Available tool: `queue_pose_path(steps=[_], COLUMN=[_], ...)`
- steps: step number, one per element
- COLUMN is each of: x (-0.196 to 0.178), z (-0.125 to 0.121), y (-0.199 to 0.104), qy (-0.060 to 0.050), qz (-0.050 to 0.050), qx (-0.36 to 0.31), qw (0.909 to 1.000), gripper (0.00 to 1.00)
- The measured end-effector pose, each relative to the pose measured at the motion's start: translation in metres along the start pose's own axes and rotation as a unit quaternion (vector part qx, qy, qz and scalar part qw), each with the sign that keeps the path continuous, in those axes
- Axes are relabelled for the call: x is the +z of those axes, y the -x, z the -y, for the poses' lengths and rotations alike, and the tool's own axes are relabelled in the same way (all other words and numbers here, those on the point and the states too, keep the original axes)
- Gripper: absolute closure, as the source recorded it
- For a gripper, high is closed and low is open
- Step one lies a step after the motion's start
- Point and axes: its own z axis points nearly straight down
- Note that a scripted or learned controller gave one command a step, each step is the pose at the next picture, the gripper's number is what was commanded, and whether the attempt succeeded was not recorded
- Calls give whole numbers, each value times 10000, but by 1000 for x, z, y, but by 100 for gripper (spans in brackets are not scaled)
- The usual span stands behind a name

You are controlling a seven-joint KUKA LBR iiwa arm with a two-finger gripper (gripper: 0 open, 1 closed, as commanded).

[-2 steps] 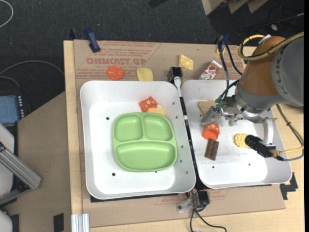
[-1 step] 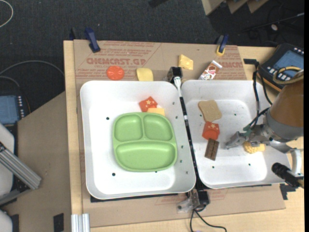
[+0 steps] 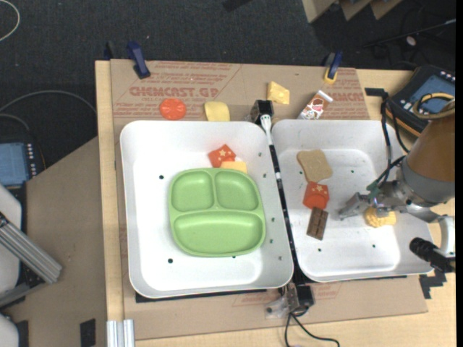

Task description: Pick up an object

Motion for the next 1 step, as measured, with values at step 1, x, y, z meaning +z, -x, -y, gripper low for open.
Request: queue_pose_path(steps=[1], x=[-13], z=[-1], y=[8], qy=[88], qz=[134], qx=[20], qw=[9999], gripper=[100])
